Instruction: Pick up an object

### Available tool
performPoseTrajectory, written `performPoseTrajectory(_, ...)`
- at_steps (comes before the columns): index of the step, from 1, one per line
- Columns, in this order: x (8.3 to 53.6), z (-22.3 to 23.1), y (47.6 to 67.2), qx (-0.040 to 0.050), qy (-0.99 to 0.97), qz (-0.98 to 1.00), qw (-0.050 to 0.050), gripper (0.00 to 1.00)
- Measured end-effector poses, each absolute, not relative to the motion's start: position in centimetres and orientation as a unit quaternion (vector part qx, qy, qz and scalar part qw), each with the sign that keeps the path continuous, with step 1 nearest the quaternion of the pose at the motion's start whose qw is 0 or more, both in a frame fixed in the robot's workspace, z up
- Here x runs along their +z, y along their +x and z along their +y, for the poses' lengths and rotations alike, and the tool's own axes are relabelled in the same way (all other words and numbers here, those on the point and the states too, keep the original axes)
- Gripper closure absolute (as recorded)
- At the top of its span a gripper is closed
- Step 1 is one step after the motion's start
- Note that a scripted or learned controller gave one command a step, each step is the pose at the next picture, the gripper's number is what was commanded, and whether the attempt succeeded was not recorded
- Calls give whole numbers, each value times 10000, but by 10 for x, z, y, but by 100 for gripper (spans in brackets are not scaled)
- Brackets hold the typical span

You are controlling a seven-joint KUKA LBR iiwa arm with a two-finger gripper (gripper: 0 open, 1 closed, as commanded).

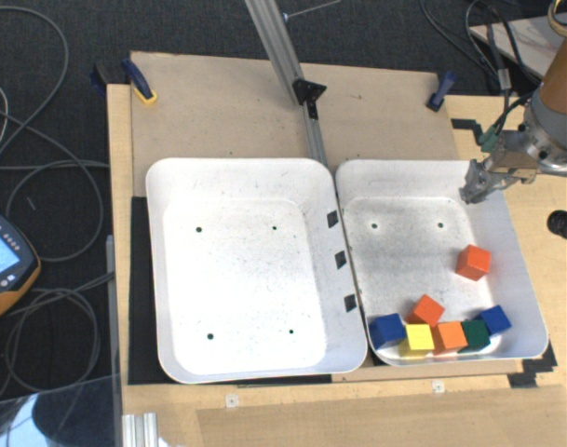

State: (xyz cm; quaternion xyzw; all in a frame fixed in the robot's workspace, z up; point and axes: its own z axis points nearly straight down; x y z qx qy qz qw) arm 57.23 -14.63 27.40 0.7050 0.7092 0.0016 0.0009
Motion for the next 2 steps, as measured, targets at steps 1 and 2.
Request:
performPoseTrajectory(1,275,-85,587,17,7045,7097,3,100)
performPoseTrajectory(2,260,-27,592,1,7048,7095,-22,100)
